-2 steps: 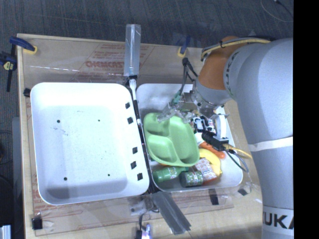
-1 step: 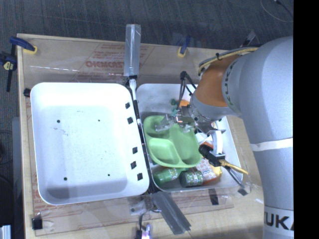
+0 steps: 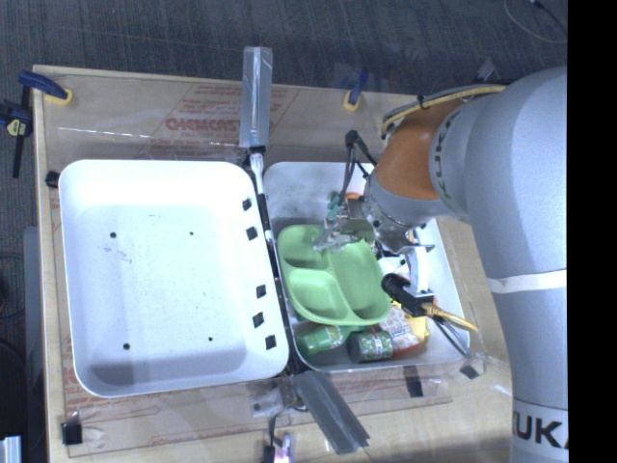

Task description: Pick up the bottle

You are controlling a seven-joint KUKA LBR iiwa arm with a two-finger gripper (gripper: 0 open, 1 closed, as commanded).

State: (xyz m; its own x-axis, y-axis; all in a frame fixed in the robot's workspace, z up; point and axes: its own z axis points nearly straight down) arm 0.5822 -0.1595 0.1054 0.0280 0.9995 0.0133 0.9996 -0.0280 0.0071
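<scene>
A dark green bottle (image 3: 370,346) with a pale label lies on its side against the near wall of the right bin (image 3: 307,183). A lighter green bottle-like thing (image 3: 321,339) lies just left of it. My gripper (image 3: 337,231) hangs over the far left part of a green divided plate (image 3: 333,283), well above and behind the bottle. The plate's near rim partly overlaps both green things. The arm's grey body and orange band cover the bin's right side.
A yellow and orange packet (image 3: 416,328) lies right of the bottle in the near right corner. The left bin (image 3: 154,278) stands beside it, with a row of black clips (image 3: 258,258) along the shared wall. A grey bar (image 3: 256,95) stands behind the bins.
</scene>
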